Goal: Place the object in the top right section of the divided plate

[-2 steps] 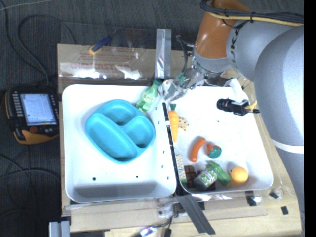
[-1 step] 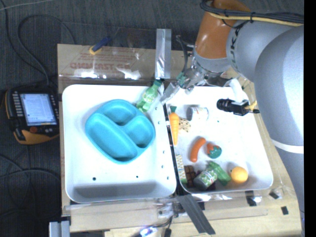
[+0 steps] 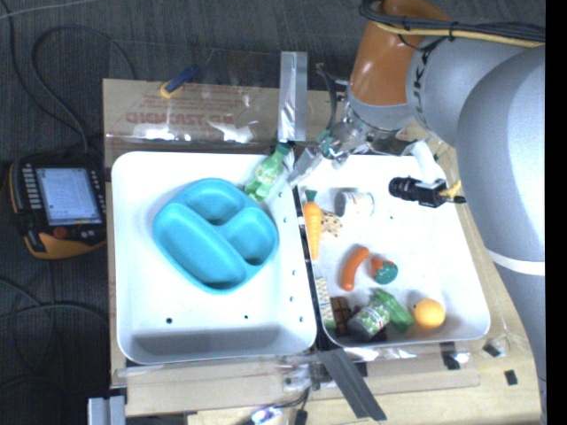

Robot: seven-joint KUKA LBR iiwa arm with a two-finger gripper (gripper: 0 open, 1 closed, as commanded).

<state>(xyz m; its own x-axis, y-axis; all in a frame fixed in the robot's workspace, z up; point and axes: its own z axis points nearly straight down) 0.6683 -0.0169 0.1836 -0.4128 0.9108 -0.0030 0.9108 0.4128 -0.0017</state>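
A blue divided plate (image 3: pixel 170 230) lies in the left bin (image 3: pixel 142 326), turned at an angle, and its sections hold nothing. A green bottle (image 3: pixel 265 174) lies tilted at that bin's far right corner, just beyond the plate's upper right edge. My gripper (image 3: pixel 306 160) hangs over the wall between the two bins, right beside the bottle's upper end. From this angle I cannot make out whether the bottle is in its grasp.
The right bin (image 3: pixel 461 264) holds a carrot (image 3: pixel 312 225), a white cup (image 3: pixel 355 202), a red sausage (image 3: pixel 353 267), a teal and red toy (image 3: pixel 384 271), a green packet (image 3: pixel 390 312), an orange fruit (image 3: pixel 429 312) and a dark bar (image 3: pixel 337 312). A clear bag (image 3: pixel 190 113) lies behind the bins.
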